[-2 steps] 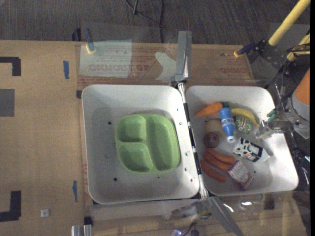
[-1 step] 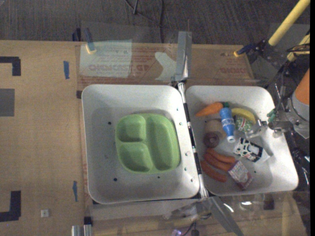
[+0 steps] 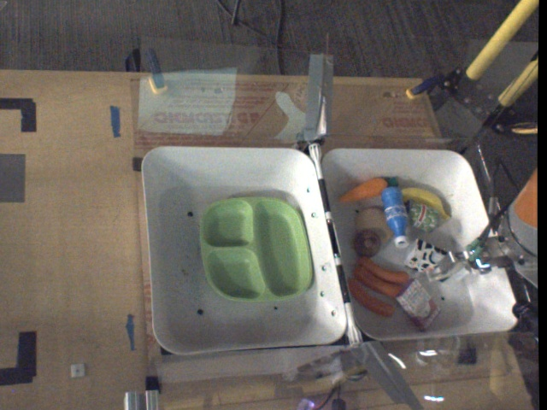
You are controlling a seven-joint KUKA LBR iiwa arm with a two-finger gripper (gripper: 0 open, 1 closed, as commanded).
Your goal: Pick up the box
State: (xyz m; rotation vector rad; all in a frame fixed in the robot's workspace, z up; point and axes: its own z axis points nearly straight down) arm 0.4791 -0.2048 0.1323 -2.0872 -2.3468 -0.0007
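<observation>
Two white bins are being viewed side by side on the tabletop [image 3: 68, 254]. L bin [image 3: 171, 195] is carrying a green 3-compartment tray [image 3: 255, 248], roughly centred. R bin [image 3: 461, 178] is holding the clutter: carrot [image 3: 363, 190] at upper L, blue bottle [image 3: 393, 213] beside it, banana [image 3: 427, 202] to its R, a brown round item [image 3: 370, 231] below the carrot, sausages [image 3: 378, 285] lower L. The box [image 3: 419, 302], small, reddish-and-white, is lying tilted near the bin's lower edge, just R of the sausages. The hand [image 3: 461, 259] is being seen at the bin's R side, above-R of the box, over a black-and-white patterned item [image 3: 425, 254]; opening state: cannot be told. No object is being seen between the fingers.
</observation>
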